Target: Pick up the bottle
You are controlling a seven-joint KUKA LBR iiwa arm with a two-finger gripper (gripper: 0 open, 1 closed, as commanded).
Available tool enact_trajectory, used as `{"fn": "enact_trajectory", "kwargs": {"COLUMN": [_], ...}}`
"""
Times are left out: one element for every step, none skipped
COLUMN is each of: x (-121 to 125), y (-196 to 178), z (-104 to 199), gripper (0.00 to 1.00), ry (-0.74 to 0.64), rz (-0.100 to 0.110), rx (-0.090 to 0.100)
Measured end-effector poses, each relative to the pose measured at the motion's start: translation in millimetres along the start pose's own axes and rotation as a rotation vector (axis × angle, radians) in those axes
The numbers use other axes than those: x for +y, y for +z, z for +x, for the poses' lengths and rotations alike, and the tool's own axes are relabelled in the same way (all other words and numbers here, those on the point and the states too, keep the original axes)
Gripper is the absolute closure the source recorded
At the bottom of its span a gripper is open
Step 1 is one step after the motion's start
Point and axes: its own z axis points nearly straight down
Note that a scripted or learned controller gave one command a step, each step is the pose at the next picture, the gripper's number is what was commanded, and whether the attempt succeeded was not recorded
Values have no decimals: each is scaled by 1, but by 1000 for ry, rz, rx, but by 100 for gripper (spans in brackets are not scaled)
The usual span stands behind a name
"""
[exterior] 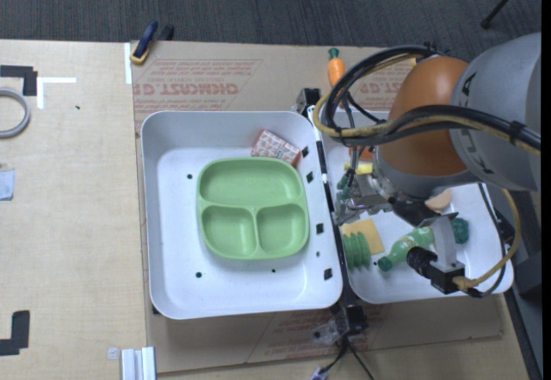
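- Green plastic is catching my eye first: the bottle point(411, 246) is lying on its side in the right bin point(491, 279), toward that bin's near edge, its neck pointing toward the left bin point(164, 223).
- Just left of the bottle, a ridged green toy point(354, 249) is sitting by the right bin's left wall, with a yellow block point(368, 234) touching its far side.
- Grey and orange, the arm point(448, 124) is leaning over the far half of the right bin, cables looping around it.
- Its hand point(357, 197) is hanging low near the right bin's left wall, just beyond the yellow block; I cannot tell how it is set, nor whether it has hold of anything.
- Filling the middle of the left bin, a green divided plate point(254, 208) is lying flat, and a small patterned packet point(275, 146) is resting beyond it by the far wall.
- An orange carrot toy point(335, 68) is lying on the desk point(60, 240), beyond the bins.
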Motion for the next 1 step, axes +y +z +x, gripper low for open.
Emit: {"fn": "enact_trajectory", "kwargs": {"x": [23], "y": [4], "z": [95], "gripper": [100], "ry": [-125], "rz": [-1], "rx": [-1]}}
